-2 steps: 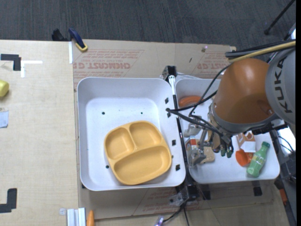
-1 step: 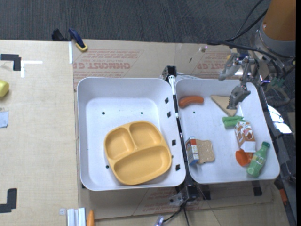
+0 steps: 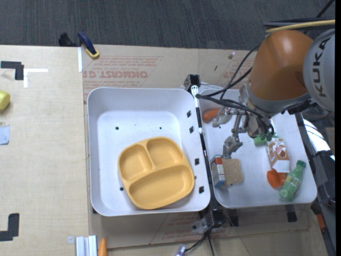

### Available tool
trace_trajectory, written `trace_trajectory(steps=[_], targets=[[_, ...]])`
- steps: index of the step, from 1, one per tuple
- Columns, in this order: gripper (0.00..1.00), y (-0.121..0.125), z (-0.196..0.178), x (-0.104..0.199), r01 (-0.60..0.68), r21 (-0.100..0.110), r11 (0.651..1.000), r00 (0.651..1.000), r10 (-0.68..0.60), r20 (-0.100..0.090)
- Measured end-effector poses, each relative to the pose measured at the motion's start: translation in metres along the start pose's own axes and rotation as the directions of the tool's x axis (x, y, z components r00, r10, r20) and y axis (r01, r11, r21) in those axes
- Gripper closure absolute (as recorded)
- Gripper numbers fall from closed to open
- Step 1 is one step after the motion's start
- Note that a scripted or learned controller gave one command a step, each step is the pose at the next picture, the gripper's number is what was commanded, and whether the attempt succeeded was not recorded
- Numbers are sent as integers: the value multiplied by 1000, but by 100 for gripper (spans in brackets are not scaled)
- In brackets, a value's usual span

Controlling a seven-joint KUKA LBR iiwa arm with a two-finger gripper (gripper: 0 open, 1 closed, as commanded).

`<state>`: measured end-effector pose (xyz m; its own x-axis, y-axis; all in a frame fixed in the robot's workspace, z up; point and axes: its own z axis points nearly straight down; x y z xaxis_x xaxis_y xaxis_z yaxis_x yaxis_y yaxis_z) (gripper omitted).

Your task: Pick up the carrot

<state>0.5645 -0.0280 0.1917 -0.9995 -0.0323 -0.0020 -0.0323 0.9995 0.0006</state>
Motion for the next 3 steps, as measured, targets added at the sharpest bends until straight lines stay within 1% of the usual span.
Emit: trace_trajectory(steps=[1, 2, 3], targets=[[0, 92, -1, 23, 101, 0, 995, 995, -101, 1], [0, 134, 95, 67, 175, -4, 985, 984, -175, 16], [100, 133, 84, 56, 172, 0, 985, 984, -172, 55]])
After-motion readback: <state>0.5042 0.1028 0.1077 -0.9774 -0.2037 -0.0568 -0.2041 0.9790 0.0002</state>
